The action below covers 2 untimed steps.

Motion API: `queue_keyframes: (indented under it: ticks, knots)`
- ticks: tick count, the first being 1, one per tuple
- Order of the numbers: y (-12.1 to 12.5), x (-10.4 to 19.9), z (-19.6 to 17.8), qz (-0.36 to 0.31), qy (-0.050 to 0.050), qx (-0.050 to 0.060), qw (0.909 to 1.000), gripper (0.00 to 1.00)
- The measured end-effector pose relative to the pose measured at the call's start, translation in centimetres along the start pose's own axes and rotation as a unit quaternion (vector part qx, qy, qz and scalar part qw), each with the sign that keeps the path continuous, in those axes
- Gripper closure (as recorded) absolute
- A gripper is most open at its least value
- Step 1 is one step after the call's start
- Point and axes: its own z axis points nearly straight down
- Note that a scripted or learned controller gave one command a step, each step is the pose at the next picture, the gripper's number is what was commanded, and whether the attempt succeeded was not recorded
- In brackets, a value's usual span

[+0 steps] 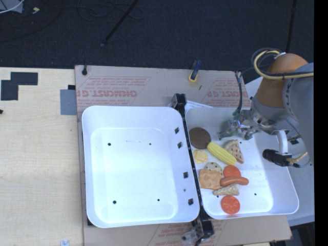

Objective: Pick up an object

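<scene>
You have two white bins side by side on a cardboard sheet (154,86). The left bin (97,137) is the larger in view. The right bin (279,188) holds all the toy food, gathered toward its left half.

Contents of the right bin, from top down: a brown round disc (199,137) near the divider; a yellow corn cob (221,153) lying at a slant just beside it; a pizza slice (234,150) touching the corn's right side; a small pale cracker (200,156) below the disc; a tan cookie (209,178) further down; a red sausage (234,181) lying across the cookie's right edge, with a red round piece (231,171) just above it; a pale wedge (227,190) beneath the sausage; and a red tomato slice (230,204) lowest, apart from the rest.

The arm (279,86) reaches in from the right. You will find the gripper (237,128) low over the upper part of the right bin, just above the pizza slice and near the corn. Nothing is visible between its fingers. Whether the pincer is released or clenched, you cannot tell from this view.

A blue and yellow clamp (194,72) sits at the far edge of the cardboard.
</scene>
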Motion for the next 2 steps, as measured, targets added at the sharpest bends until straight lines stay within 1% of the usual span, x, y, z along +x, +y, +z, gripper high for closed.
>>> queue_keyframes:
  ticks: [1,2]
  knots:
    - [0.1,-2.6,0.0,0.000,0.000,-0.001,1.0000,0.00]
    - [0.0,-1.2,0.0,-0.001,0.001,0.001,1.0000,0.00]
